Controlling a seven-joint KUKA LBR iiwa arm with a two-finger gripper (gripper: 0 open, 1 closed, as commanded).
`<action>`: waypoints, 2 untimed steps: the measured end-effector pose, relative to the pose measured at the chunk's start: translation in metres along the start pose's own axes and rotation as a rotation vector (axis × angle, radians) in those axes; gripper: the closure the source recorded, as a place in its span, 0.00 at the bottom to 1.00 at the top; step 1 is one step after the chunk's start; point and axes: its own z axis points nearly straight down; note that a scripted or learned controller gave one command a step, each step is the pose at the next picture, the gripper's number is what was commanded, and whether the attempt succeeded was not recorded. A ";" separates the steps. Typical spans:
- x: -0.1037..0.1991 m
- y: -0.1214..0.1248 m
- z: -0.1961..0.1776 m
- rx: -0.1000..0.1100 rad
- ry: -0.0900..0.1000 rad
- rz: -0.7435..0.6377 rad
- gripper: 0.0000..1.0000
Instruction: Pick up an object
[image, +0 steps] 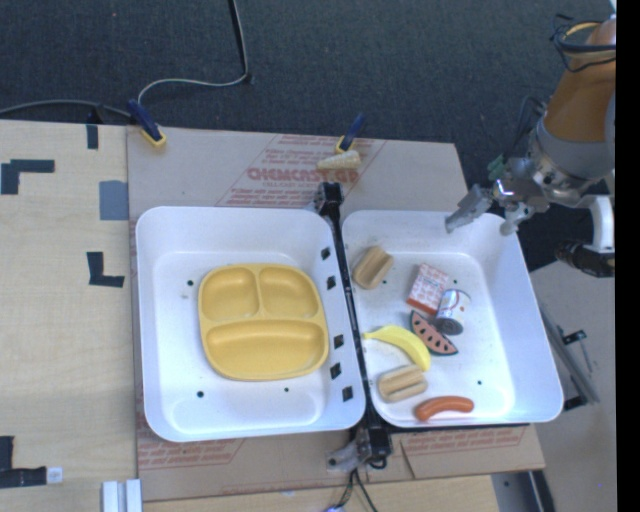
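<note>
My gripper (490, 213) hangs over the far right rim of the right bin (515, 300), open, with nothing between its two spread fingers. Below it in the right bin lie a tan bread roll (372, 267), a red and white carton (429, 288), a small silver can (451, 309), a watermelon slice (432, 334), a yellow banana (400, 344), a hot dog bun (402, 382) and a red sausage (443, 407). All of these rest on the bin floor, apart from the gripper.
The left bin (160, 300) holds a yellow divided plate (263, 321). A black divider (342, 300) runs between the bins. Cardboard (240, 170) underlies both bins, with blue and yellow clamps (146, 122) at its far edge and a cable beyond.
</note>
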 end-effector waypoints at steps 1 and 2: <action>0.027 -0.027 0.166 -0.002 0.001 0.000 0.00; 0.025 -0.027 0.156 -0.005 -0.002 0.000 1.00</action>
